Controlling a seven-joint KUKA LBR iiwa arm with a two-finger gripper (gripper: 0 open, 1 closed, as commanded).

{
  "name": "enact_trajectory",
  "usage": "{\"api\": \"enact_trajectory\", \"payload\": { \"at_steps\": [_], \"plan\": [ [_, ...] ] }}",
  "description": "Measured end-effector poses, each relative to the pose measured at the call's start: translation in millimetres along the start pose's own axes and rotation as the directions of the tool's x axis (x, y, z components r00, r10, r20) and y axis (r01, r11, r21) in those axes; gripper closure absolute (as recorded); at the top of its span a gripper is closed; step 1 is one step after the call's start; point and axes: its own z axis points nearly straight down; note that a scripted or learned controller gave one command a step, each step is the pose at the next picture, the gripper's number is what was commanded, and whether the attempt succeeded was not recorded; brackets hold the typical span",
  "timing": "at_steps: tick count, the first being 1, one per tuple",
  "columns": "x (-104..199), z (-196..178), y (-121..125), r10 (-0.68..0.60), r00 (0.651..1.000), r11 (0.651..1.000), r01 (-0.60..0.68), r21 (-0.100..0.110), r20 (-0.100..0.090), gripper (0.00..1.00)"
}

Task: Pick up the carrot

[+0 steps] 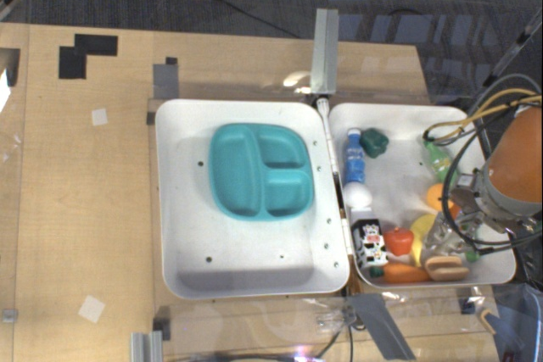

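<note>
Carrot lies at near edge of right bin, touching bun & near tomato; gripper low just beside it, grip state can't tell; risk: crowding, so grabs neighbor instead.

Carrot hemmed by bun

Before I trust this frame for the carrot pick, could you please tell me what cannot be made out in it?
- Pincer: its tips sit among cables and clutter in the camera view; open or shut is unclear.
- Carrot: lies along the right bin front wall; its right end is hidden by the brown bun-like item.
- Green item: blurred behind cables.
</note>
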Motion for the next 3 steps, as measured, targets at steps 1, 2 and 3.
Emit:
{"api": "enact_trajectory", "payload": {
  "at_steps": [1,2,3],
  "plan": [
    [-62.2,-16.0,15.1,0.187,0.982,0.982,-0.187,0.009,0.005,1.0],
    [-85.6,16.9,28.5,-0.03,1.0,0.999,0.03,0.012,0.003,1.0],
    [-46.5,-51.4,24.4,-0.374,0.927,0.927,0.374,0.003,0.0,1.0]
  ]
}}
